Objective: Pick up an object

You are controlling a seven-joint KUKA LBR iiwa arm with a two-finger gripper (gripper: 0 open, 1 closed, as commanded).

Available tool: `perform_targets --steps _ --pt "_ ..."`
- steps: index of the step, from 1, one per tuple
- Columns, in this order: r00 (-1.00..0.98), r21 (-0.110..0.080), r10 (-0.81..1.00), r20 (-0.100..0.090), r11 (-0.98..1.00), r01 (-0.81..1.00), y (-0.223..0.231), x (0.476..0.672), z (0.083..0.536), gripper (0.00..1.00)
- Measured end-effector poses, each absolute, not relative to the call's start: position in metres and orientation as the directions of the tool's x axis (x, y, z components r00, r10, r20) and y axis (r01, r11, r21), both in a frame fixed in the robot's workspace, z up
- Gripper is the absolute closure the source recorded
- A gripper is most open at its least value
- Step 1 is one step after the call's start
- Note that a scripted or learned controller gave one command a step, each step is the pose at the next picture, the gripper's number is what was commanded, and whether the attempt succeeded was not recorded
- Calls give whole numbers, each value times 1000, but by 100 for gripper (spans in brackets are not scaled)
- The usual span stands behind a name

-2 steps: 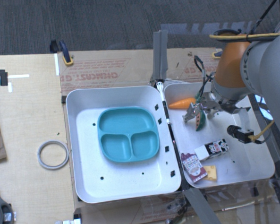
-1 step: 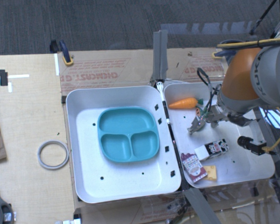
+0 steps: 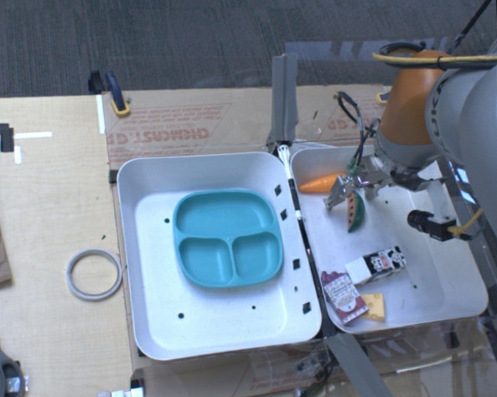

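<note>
While the arm reaches in from the right over the far part of the right bin (image 3: pixel 456 302), the risks stack up as follows.

Gripper: the gripper (image 3: pixel 346 194) hangs low over the far left part of the right bin, fingers spread apart, with nothing seen between them.

Nearest object: a green wedge-shaped piece (image 3: pixel 355 213) lies just below the fingertips, apparently touching or very near one of them; whether it is in contact I cannot tell.

Beside it: an orange carrot-like piece (image 3: pixel 321 182) lies just left of the gripper, close to the bin's left wall.

Risk of a miss: if the fingers close from this pose, they may pinch only the wedge's tip, and the piece could pivot and slip out.

Risk of a nudge: a descent could push the wedge or the carrot-like piece against the wall instead of trapping either.

Risk of a double: the two pieces lie near each other, so both could be caught badly.

Other items: a small black-and-white carton (image 3: pixel 381 263), a red packet (image 3: pixel 342 295) and a yellow block (image 3: pixel 373 306) lie nearer in the same bin, well apart from the gripper.

Left bin: the left bin (image 3: pixel 147 325) holds a teal divided plate (image 3: pixel 229 237), not involved.
</note>
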State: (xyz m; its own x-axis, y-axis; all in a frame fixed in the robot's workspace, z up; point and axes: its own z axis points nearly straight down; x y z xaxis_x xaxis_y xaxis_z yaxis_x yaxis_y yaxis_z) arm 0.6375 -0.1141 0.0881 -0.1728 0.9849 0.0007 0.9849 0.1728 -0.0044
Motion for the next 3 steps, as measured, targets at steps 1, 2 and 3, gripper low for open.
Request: perform_targets --steps 1,2,3 --pt "-194 0 981 -1 194 981 -81 612 192 0" --pt "-308 -1 952 -1 308 952 -121 631 94 0" --pt "-324 0 946 0 324 946 -111 596 92 0"
